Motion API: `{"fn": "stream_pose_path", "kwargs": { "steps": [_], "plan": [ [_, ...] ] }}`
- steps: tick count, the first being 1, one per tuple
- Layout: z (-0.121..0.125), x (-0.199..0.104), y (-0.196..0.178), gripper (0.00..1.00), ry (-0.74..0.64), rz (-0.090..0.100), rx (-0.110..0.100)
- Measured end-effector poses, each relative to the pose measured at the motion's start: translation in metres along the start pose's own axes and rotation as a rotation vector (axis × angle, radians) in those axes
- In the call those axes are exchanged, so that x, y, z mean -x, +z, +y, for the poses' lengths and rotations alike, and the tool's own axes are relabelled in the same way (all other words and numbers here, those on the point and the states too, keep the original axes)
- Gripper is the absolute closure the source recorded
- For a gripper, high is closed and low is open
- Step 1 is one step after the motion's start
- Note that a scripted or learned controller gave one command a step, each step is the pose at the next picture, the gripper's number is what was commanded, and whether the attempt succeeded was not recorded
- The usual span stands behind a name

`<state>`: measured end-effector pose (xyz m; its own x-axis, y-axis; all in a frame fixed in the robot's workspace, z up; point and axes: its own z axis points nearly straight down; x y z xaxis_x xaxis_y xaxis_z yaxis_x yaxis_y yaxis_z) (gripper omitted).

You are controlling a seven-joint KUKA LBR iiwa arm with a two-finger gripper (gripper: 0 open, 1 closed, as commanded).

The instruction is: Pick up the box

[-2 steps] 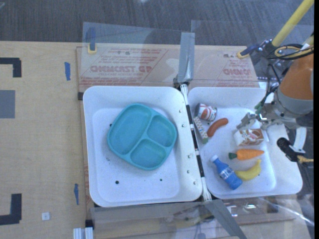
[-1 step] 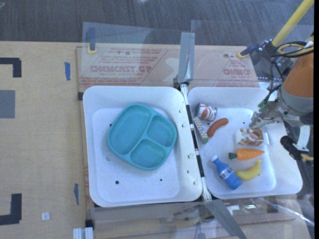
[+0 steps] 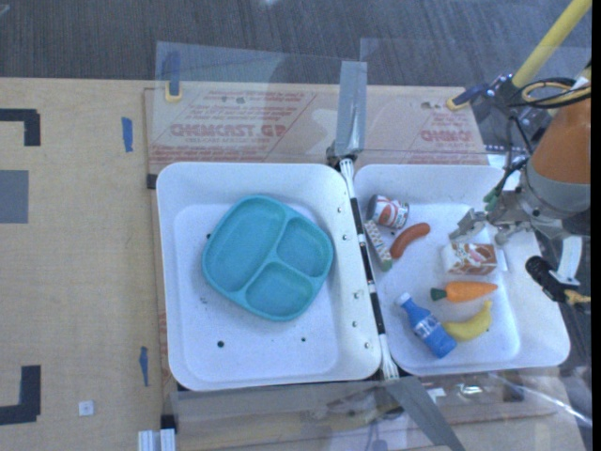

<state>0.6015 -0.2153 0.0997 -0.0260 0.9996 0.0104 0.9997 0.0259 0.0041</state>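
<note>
The box [image 3: 471,260] is a small white carton with red print, lying in the right bin [image 3: 540,346] near its middle. My gripper [image 3: 485,229] hangs just over the box's far edge, at the end of the grey arm with the orange band [image 3: 562,148]. Its fingers [image 3: 467,224] stand apart, open, with nothing between them. The box rests on the bin floor, touching the carrot at its near side.
Around the box lie a carrot [image 3: 466,291], a banana [image 3: 471,323], a blue bottle [image 3: 425,325], a sausage [image 3: 409,240], a small can [image 3: 389,212] and a flat packet [image 3: 377,244]. The left bin [image 3: 188,346] bears a teal divided plate [image 3: 269,256].
</note>
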Motion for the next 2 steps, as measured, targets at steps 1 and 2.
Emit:
{"fn": "stream_pose_path", "kwargs": {
  "steps": [1,2],
  "plan": [
    [0.068,-0.034,-0.012,0.00,-0.024,-0.012,-0.001],
    [0.070,-0.004,0.007,0.00,-0.008,0.010,-0.008]
  ]
}}
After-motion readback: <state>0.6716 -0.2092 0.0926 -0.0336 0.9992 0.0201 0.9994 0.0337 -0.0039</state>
